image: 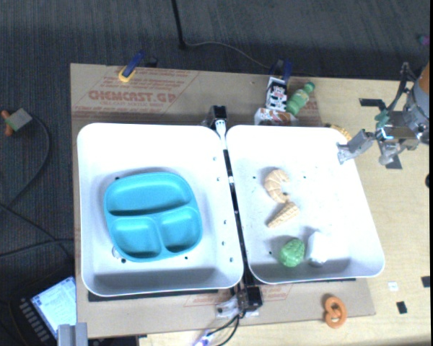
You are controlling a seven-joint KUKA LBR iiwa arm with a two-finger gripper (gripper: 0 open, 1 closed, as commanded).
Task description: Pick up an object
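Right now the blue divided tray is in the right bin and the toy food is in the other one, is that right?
Not quite. The camera view shows the blue divided tray in the left bin. The toy food, such as the green piece and the cone, is in the other one, the right bin.

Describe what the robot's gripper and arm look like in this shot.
At the camera view's right edge, the gripper is a small assembly of grey metal parts with dark brackets and teal accents. One flat grey finger sticks out toward the right bin. A sliver of orange from the arm shows above it. Finer details are too small to make out.
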